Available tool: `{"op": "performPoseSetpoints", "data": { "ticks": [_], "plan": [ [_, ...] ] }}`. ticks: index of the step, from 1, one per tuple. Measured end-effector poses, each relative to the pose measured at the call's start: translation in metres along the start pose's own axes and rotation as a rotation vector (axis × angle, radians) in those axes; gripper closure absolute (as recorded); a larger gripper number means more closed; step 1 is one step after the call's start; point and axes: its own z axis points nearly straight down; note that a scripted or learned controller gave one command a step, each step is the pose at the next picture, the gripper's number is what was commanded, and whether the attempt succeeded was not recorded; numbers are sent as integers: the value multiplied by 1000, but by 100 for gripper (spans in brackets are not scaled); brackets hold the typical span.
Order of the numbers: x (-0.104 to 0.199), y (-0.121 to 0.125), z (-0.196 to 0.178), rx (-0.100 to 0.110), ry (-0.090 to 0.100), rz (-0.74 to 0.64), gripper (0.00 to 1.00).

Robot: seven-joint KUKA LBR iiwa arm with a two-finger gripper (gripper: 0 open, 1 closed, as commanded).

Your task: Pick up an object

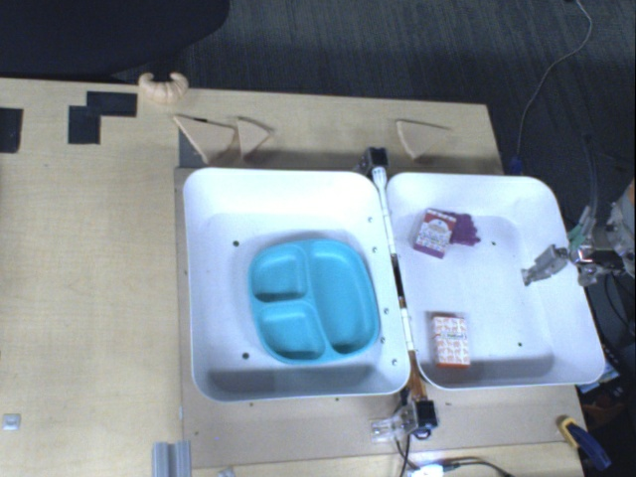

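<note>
Objects you could pick up lie in the right bin (pixel 537 199), two of them. One is a small box (pixel 449 339) with a pale, patterned top and an orange-red side, resting near that bin's front left corner, close to the divider between the two bins. The other is a small packet (pixel 433 234) with a red and white printed face, lying toward the back left of the same bin, touching a crumpled purple piece (pixel 464 230) just to its right. Printing shows on both the box and the packet, but it is too small and blurred for you to read any brand or words.

You find the jaws (pixel 546 264) at the right edge of the right bin, reaching in over its rim at about mid-depth. They look metallic and grey, well apart from both the box and the packet. Nothing shows between them, and you cannot tell from this view how far open they stand.

Your left bin (pixel 214 207) holds a blue divided plate (pixel 314 299) with three compartments, lying flat in the middle of the bin floor. Both white bins sit side by side on a light wooden surface (pixel 89 296), touching along a shared centre edge.
</note>
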Motion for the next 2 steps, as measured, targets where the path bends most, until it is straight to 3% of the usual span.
{"op": "performPoseSetpoints", "data": {
  "ticks": [1, 2],
  "plan": [
    [31, 42, 115, -1, 1, -1, 0],
    [31, 43, 104, -4, 0, -2, 100]
  ]
}}
